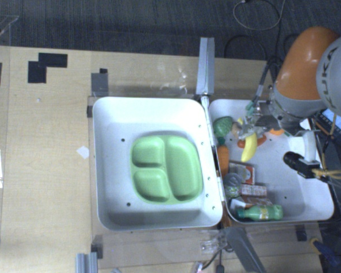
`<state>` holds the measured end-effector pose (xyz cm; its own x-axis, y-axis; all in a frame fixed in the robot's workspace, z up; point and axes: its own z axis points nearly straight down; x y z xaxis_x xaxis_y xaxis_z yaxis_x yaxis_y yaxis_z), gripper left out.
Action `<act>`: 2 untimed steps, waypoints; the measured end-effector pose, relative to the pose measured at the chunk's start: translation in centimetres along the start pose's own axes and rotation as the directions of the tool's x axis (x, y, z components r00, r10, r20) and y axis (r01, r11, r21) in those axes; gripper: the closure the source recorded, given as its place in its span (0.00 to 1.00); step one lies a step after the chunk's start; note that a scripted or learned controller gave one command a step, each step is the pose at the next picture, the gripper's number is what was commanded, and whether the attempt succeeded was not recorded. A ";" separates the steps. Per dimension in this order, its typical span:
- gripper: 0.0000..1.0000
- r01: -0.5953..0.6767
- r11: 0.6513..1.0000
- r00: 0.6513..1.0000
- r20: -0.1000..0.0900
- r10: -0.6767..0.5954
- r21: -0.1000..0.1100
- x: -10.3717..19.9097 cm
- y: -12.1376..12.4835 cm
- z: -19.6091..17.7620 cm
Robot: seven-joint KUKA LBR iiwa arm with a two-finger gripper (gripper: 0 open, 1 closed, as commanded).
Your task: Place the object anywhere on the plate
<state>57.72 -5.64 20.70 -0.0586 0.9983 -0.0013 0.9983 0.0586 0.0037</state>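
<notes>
Gripper [251,131] hangs over the yellow plastic banana [249,148], seemingly pinching its top; a shallow hold could slip before reaching the green sectioned plate [166,167].

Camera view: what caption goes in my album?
Gripper hovers at a banana in the right bin; green plate waits.

Even overhead light is washing out the white bins [111,169] while the whole frame is looking soft and grainy.
</notes>
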 end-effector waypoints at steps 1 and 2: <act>1.00 -0.135 0.991 0.991 -0.001 0.135 0.001 7.1 4.3 -0.8; 1.00 -0.135 0.991 0.991 -0.001 0.135 0.003 14.4 2.8 2.4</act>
<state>59.67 8.88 18.29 0.0763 0.9971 0.0005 0.9971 -0.0763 0.0012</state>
